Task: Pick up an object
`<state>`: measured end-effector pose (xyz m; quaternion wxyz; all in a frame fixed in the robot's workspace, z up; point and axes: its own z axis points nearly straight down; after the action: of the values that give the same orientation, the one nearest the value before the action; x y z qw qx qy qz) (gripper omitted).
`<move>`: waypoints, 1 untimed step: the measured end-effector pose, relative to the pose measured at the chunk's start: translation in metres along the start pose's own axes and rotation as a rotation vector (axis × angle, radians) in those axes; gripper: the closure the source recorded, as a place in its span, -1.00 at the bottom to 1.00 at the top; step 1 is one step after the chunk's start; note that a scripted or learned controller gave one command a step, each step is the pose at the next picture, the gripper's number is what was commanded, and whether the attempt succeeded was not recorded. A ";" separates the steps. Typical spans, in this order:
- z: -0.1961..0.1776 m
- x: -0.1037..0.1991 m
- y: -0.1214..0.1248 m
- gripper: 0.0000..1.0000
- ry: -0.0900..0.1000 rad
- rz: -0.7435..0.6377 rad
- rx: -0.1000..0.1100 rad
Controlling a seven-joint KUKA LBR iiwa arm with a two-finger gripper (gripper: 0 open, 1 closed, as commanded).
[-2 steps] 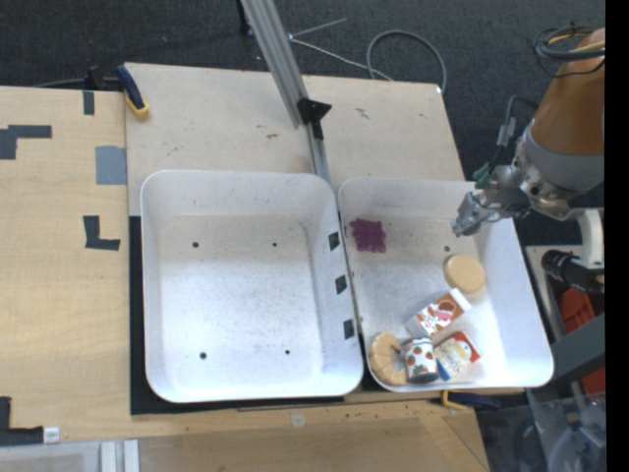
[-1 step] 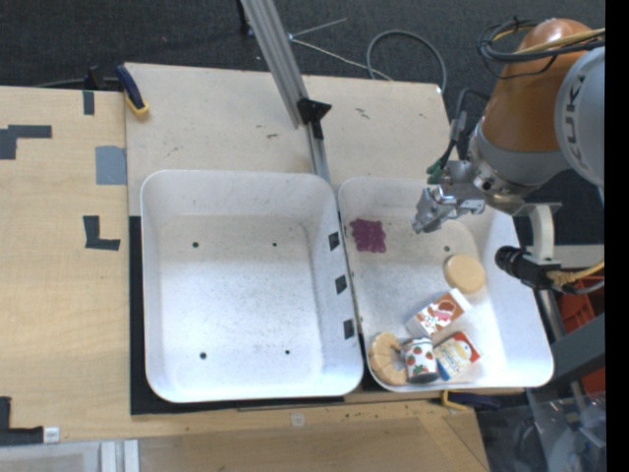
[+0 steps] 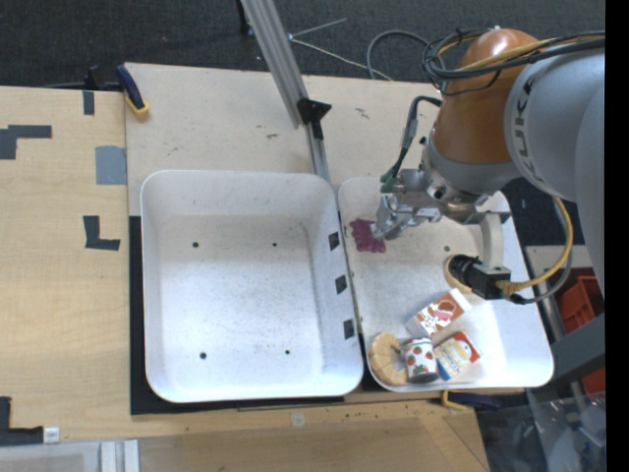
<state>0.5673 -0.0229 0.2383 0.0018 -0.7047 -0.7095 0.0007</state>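
Note:
My gripper [image 3: 386, 226] hangs over the far left part of the right bin [image 3: 526, 347], right beside a small purple object [image 3: 367, 235] that lies on the bin floor near the left wall. The fingertips sit at the purple object's right edge. In the bin's near part lie a white carton with red print [image 3: 436, 315], a small can with a red and white label [image 3: 422, 360], a yellow and white packet [image 3: 458, 353] and a round tan cookie-like piece [image 3: 386, 356].
The left bin [image 3: 157, 293] stands beside the right one, sharing a raised divider [image 3: 339, 273]. A metal pole [image 3: 285, 67] slants in from the top. Black cables loop by the arm's wrist at the right.

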 end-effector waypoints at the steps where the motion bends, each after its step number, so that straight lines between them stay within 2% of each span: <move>1: 0.015 0.054 0.002 1.00 0.000 0.000 0.001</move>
<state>0.5685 0.0314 0.2233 0.0019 -0.7047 -0.7095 0.0010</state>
